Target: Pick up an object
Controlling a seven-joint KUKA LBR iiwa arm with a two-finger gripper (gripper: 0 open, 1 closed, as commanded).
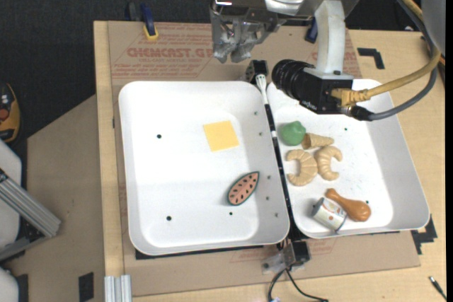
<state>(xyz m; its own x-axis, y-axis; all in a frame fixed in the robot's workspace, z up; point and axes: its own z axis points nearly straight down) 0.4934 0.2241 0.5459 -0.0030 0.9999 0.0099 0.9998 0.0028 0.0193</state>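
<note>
Looking down on 2 white bins side by side, with a yellow square (221, 136) lying flat in the left bin (141, 152) and taken as the landmark for all else. Finding the gripper (237, 44) up-frame of the yellow square and a touch to its right, over the brown board (170, 53) past that bin's far rim, apart from every object. Cannot tell how far open it stands; seeing nothing in its hold.

Noting the yellow square's edges turned slightly off the bin walls. Spotting a speckled oval (244, 188) down-frame and slightly right of the yellow square, in the same bin and well apart from it, long axis running from lower left to upper right, upper end aimed toward the ridge where the bins meet.

Crossing that ridge into the right bin (382, 152): a green lump (291, 132) directly right of the yellow square, with a small tan cone (316, 141) just beside it on the far side. Placing 2 croissants (315, 165) right of the yellow square and a little down-frame, curved, side by side and touching. Placing a drumstick (348, 206) farther right and farther down-frame, long axis from upper left to lower right, thin end upper left, thick end lower right. Seeing a small white-and-grey can (328, 216) against the drumstick's lower left side.
</note>
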